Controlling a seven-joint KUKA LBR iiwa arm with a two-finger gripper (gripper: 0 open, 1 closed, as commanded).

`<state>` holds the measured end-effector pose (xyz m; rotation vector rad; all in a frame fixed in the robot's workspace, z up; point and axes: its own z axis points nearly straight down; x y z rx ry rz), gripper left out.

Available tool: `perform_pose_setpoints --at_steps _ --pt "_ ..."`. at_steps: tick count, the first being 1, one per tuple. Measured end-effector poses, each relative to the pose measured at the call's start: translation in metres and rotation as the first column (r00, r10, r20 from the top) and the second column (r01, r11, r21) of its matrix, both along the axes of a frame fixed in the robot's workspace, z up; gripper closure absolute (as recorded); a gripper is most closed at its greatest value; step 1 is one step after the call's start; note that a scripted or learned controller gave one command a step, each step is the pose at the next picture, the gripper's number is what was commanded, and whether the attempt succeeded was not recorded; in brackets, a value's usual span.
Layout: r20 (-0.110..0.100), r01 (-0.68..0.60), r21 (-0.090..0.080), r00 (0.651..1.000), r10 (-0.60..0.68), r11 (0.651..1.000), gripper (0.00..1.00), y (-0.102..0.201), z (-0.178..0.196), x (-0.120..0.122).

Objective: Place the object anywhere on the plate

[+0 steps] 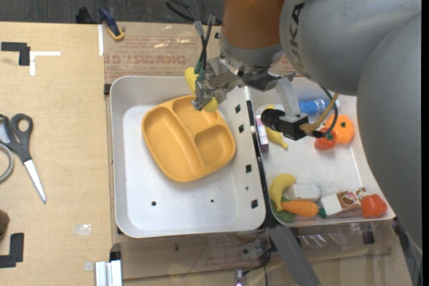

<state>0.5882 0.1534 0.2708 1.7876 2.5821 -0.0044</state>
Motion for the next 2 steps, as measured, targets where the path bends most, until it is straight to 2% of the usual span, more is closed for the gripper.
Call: perform_pose_setpoints --at_steps 1,2 --pt "0.000 -0.001 0.000 1.000 0.001 1.000 0.00 0.000 0.000 0.000" --pt "-0.001 0.038 0.000 0.999 -0.038 0.999 0.00 -0.048 0.043 -0.061"
